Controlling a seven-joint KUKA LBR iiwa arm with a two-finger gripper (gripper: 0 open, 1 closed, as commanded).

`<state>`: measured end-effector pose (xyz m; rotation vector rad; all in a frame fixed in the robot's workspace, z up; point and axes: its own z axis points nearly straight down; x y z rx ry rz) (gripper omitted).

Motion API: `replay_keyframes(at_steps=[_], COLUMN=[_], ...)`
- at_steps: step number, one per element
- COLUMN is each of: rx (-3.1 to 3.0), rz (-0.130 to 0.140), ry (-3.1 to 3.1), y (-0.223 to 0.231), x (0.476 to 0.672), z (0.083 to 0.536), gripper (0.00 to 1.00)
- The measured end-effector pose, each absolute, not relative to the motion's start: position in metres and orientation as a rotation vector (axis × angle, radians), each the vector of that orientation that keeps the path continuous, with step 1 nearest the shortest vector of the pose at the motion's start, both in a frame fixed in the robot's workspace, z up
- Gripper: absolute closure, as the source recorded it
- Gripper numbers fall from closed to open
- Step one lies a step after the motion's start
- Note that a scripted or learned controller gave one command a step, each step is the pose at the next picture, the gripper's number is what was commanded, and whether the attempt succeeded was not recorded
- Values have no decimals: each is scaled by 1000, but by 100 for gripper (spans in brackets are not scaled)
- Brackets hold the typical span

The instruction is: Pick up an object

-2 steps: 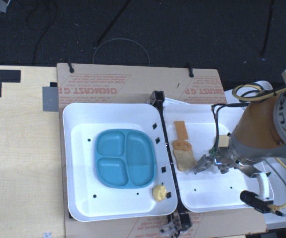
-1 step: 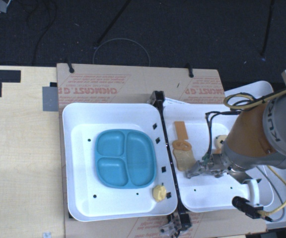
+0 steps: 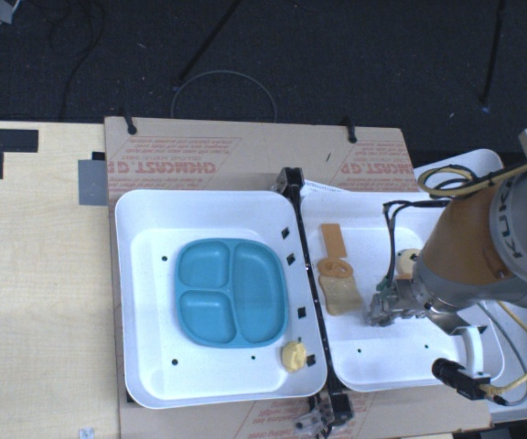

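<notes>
The hand sits low in the right bin, just right of a tan block, probably lowered to reach it; whether it is open or closed I cannot tell. Left of the hand, the block touches an orange strip, while the left bin holds a blue plate and a yellow lump. The cardboard under both bins bears reversed red print.
</notes>
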<state>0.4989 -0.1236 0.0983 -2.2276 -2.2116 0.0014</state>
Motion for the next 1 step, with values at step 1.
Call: replay_keyframes(at_steps=[1], rx=[-2229], rz=[-1], ry=[-2215], y=[-130], x=[492], z=[155], gripper=[100])
